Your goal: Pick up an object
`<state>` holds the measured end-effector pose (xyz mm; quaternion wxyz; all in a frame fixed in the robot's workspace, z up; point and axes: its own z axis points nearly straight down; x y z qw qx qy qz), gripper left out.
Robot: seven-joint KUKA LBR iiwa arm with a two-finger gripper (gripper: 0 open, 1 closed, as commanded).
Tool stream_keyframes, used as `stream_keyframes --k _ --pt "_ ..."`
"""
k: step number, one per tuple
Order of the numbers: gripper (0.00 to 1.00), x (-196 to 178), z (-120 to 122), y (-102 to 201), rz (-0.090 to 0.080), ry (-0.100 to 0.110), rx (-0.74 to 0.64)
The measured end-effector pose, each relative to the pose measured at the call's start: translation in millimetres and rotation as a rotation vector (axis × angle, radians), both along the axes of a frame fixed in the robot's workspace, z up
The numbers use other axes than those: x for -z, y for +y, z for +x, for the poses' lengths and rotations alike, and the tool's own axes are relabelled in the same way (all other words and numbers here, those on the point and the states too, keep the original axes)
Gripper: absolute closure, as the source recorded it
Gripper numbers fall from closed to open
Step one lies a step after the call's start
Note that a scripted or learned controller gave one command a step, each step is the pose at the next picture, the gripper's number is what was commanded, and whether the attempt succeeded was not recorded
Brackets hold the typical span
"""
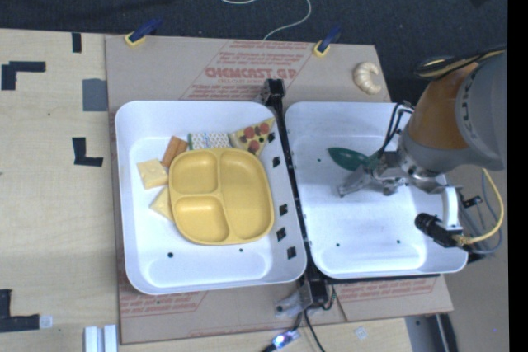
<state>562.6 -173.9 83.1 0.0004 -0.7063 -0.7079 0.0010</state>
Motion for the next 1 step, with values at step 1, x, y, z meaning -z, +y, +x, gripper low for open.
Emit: stream_keyframes --k 1 --pt "1.0 -12.3 0.9 -0.3 -0.001 -0.003 0.0"
